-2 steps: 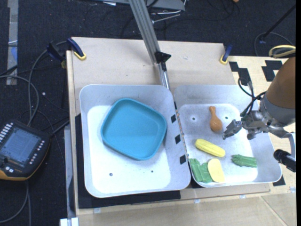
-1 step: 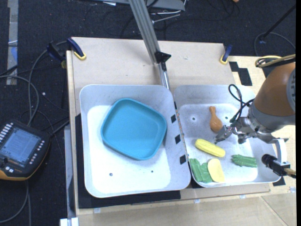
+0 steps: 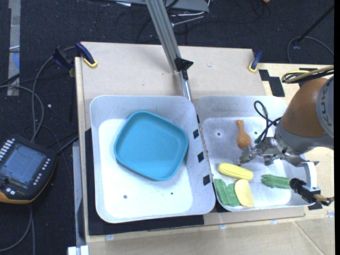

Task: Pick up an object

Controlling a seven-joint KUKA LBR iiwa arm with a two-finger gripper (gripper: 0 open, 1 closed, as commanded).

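While the arm [image 3: 311, 116] reaches into the right bin [image 3: 212, 110] from the right, no object is seen lifted, so the pick is judged not yet done; descent, closure and lift remain. Whether the jaws are open or closed cannot be told, as the gripper [image 3: 254, 153] is small and dark against the bin floor.

Largest item: 2 shallow white bins, smooth and rigid with rounded corners, side by side on a pale wooden bench [image 3: 133, 70]. The left bin [image 3: 101, 142] bears a blue plate [image 3: 151, 145], squarish, glossy, with a raised rim.

The candidate objects all lie on the floor of the right bin, near the gripper: a yellow oblong piece [image 3: 235, 171] just beside it, a paler yellow piece [image 3: 244, 193] touching a flat green piece [image 3: 227, 193], a ridged green piece [image 3: 276, 181] farther right, and a small brown pear-shaped piece [image 3: 243, 136] on the far side.
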